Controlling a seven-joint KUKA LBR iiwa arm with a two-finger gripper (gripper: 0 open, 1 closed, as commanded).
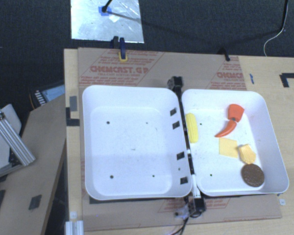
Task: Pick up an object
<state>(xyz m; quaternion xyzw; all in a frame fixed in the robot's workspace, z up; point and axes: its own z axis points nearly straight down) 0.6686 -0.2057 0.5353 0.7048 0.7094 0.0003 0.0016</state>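
Observation:
The right bin [269,112] holds several small objects. A yellow corn cob [191,127] lies along its left wall. An orange carrot-like piece [231,119] sits near the middle, slightly toward the back. Below it lies a flat pale-yellow cheese slice [228,148] with a smaller yellow chunk [247,153] touching its right side. A round brown cookie [253,175] rests near the bin's front right corner.
The left bin [93,106] stands beside the right one, joined by a black clipped divider [183,146]. Both sit on a cardboard sheet [157,67]. A shiny metal plate [107,12] lies on the dark floor beyond the bench. An aluminium frame [10,136] stands at the left.

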